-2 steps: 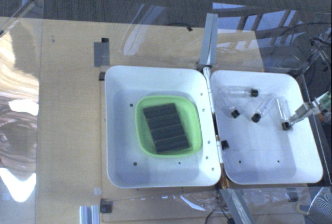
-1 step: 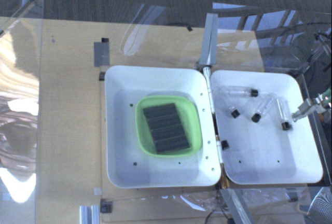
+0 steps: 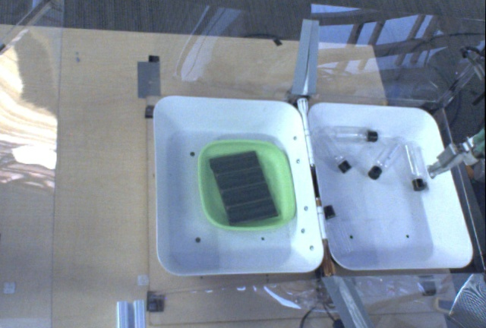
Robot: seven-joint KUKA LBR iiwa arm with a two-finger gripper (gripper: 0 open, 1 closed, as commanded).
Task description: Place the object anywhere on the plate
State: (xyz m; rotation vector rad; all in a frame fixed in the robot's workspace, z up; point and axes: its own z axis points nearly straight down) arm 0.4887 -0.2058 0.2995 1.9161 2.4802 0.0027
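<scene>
A green square plate (image 3: 207, 190) lies in the left bin (image 3: 171, 167), and a dark ridged block (image 3: 243, 187) rests on its middle. Several clear vials with black caps lie in the upper part of the right bin (image 3: 395, 243); one (image 3: 354, 135) lies flat near the back and another (image 3: 414, 164) lies near the right wall. My gripper (image 3: 444, 164) reaches in at the right bin's right wall, just right of that vial. Only its tip is in view.
A grey metal bar (image 3: 306, 61) stands behind the seam between the bins. A small black clip (image 3: 329, 211) sits on the right bin's left rim. Clear plastic sheeting (image 3: 410, 53) lies behind the right bin.
</scene>
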